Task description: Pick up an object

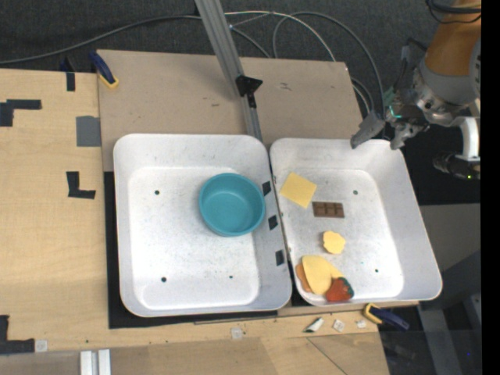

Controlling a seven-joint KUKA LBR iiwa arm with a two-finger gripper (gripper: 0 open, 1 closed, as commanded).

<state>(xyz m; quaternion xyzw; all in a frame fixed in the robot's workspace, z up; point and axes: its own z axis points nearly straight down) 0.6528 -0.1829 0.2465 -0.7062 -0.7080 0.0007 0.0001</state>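
So: 1 teal bowl (pixel 231 203) in left bin (pixel 141 162); 5 food bits in right bin (pixel 391 209); gripper (pixel 380 134) fingers apart, holding nothing.

Robotics lab: taped bench (pixel 47 233), loose cables (pixel 312 30) (overhead).

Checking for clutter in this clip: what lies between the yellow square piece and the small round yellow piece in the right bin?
In the camera view, a brown chocolate bar lies between the yellow square piece and the small round yellow piece.
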